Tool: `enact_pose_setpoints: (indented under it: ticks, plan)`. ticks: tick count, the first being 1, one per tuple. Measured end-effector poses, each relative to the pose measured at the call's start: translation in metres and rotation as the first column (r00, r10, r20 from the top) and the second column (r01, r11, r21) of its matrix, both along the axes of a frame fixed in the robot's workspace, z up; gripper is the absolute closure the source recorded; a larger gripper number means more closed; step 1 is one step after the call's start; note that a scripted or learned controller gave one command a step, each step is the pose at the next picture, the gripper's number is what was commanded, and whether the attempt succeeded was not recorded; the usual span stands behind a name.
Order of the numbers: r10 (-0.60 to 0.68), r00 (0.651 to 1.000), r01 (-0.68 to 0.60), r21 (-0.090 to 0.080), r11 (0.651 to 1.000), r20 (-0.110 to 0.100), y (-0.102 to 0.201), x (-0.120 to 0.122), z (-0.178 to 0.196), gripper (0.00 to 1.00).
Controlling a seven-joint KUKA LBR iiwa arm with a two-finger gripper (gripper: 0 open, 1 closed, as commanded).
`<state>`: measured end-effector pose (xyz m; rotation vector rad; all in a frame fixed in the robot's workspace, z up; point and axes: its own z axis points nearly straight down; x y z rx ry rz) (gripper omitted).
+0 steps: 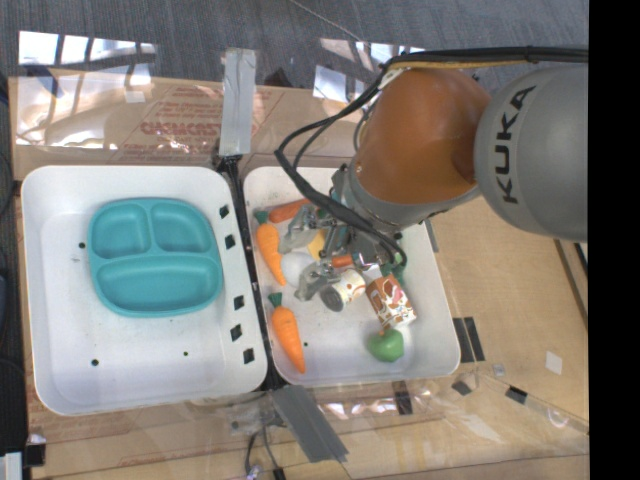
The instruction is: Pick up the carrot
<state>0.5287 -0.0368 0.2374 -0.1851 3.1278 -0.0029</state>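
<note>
Orange carrots (269, 251) (288, 336) lying in the right bin (440, 353); gripper (322, 268) hovering beside them, finger state indiscernible; teal tray (154, 255) sitting in the left bin (40, 268).

Dark grey carpet floor (150, 3); wooden bench (500, 268), glare patches.

"KUKA" in black capitals on grey arm housing (535, 153), letters running vertically up the casing. Faint reddish print on brown cardboard sheet (180, 118) behind bins, too blurred to read. Small carton (390, 303) in right bin (440, 338) carries printed red-and-white label, wording too small to read. No other legible numbers or signs.
</note>
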Motion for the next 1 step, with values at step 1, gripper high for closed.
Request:
enact_pose_setpoints:
  ticks: [1]
  plan:
    - [-0.084,0.996,0.084,0.002,0.996,-0.013,0.1062,0.0160,-0.0475,1.00]
